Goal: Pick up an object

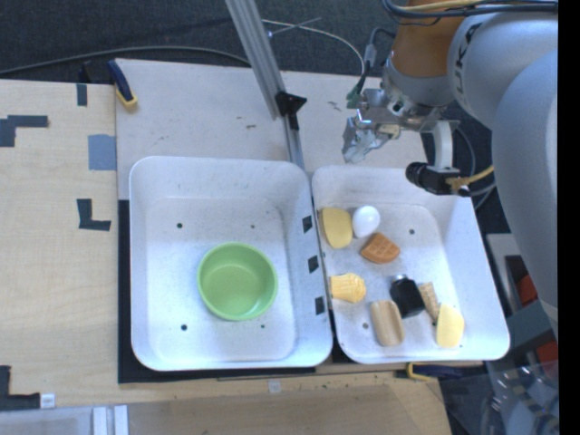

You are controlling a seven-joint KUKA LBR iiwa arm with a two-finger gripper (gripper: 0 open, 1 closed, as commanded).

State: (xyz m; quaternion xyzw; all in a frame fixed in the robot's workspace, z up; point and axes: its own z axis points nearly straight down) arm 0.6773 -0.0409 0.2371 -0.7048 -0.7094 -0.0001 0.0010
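Right bin (471, 252), contents: yellow wedge (336, 227) at the far left, white egg-shaped piece (366, 219) touching its right side, orange ridged piece (380, 249) just nearer, with a yellow lump (348, 287), tan cylinder (386, 323), black block (405, 295) and yellow piece (449, 326) along the near half; none is picked yet. Gripper (360, 140): hangs beyond the bin's far rim, above the bench, nothing between its tips, opening not discernible. Step judged: approach; next it must travel over the bin and descend on one piece, the white one lying closest.

arm reaches in from right, gripper (359, 143) pointing down.
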